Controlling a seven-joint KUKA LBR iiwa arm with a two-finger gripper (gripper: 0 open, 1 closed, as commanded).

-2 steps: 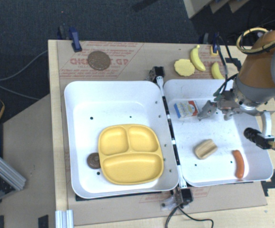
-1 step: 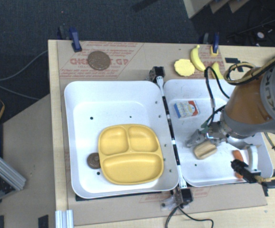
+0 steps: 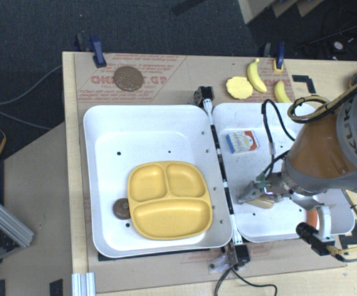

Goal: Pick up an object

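My gripper (image 3: 253,194) is low over the right bin (image 3: 270,230), near its left wall, with the grey and orange arm reaching in from the right. A small tan object (image 3: 265,202) lies right at the gripper's lower side, and I cannot tell whether it is held. A white packet with blue and red print (image 3: 242,142) lies flat at the back of the same bin. In the left bin (image 3: 104,134) a yellow divided plate (image 3: 168,199) rests with a small brown disc (image 3: 122,208) at its left edge.
Behind the right bin, two toy bananas (image 3: 257,76) (image 3: 282,91) and a yellow lumpy piece (image 3: 239,87) sit on the bench. A brown disc (image 3: 127,78) lies on the bench behind the left bin. An orange item (image 3: 312,217) shows beside the arm.
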